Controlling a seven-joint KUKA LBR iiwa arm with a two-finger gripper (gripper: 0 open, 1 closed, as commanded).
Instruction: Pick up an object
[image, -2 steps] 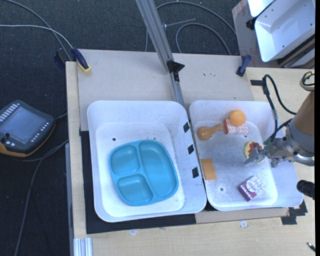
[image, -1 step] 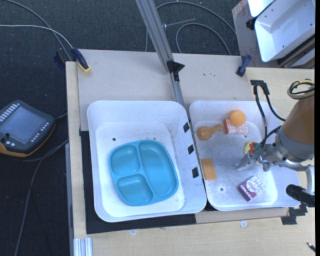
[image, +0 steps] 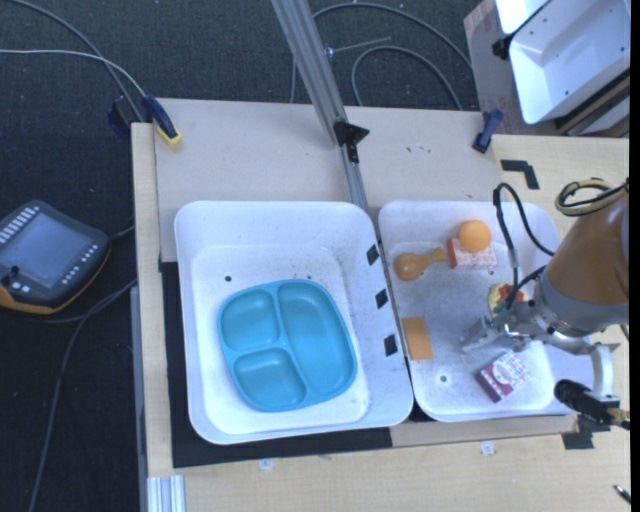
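The right bin (image: 440, 395) holds several small items. An orange ball (image: 474, 235) sits at the back beside a red and white box (image: 473, 258). A tan wooden piece (image: 415, 264) lies left of them. An orange block (image: 417, 338) rests near the bin's left wall. A maroon packet (image: 505, 375) lies at the front. A small multicoloured object (image: 498, 297) sits right of centre. My gripper (image: 487, 337) is low in this bin, between the multicoloured object and the maroon packet, pointing left. Nothing is visibly held in it.
The left bin (image: 200, 240) holds a blue three-compartment tray (image: 288, 343). A metal pole (image: 320, 80) slants down to the divide between the bins. A black cable (image: 505, 225) loops over the right bin's back right. A teach pendant (image: 45, 255) lies on the floor at left.
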